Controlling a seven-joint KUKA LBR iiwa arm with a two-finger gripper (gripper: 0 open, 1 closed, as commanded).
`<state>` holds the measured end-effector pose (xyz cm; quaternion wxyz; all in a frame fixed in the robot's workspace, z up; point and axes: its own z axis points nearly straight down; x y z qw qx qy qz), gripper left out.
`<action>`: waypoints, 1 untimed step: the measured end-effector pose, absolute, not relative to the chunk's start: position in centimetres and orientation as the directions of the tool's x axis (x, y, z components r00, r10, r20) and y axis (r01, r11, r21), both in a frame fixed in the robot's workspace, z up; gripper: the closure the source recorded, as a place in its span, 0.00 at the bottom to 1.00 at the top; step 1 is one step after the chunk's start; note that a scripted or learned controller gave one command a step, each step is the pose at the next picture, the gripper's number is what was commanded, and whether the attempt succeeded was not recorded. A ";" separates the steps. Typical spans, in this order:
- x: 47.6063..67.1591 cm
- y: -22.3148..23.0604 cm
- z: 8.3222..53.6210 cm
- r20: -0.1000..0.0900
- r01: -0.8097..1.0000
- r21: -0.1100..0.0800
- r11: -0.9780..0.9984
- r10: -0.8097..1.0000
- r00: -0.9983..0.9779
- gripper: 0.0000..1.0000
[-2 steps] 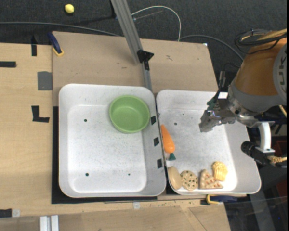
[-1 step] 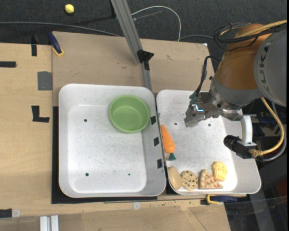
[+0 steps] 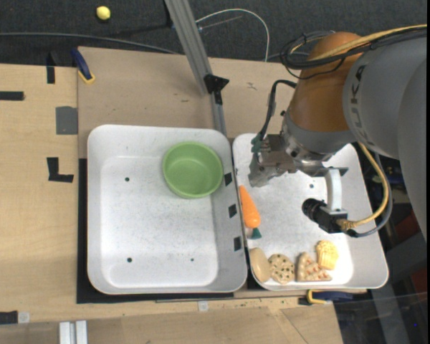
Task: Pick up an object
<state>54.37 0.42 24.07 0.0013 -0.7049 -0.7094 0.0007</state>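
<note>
Reaching in from 3 o'clock, the grey arm [image 3: 394, 84] with its orange band [image 3: 322, 84] hangs over the right bin [image 3: 369, 271]. Gripper [image 3: 261, 172] sits near the bin's 10 o'clock corner, above bare white floor. Fingers: cannot tell whether wide or narrow; nothing visible between them.

Toy carrot [image 3: 249, 206] lies just below the gripper, toward 6 o'clock, along the bin's left wall, apart from it, green end pointing down.

Row of small food pieces along the bin's 6 o'clock edge: a beige piece [image 3: 259, 262], a speckled cookie [image 3: 280, 268], a waffle-like piece [image 3: 308, 269], a yellow piece [image 3: 327, 254].

Left bin [image 3: 129, 264]: green bowl [image 3: 192, 169] upright at its 1 o'clock corner.

Bench [image 3: 29, 213]: black tape marks at 9 o'clock. Yellow ball [image 3: 103, 12] on dark floor, 11 o'clock.
</note>
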 end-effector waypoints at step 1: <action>56.1 5.4 24.1 0.002 1.000 -0.001 0.007 1.000 -0.007 1.00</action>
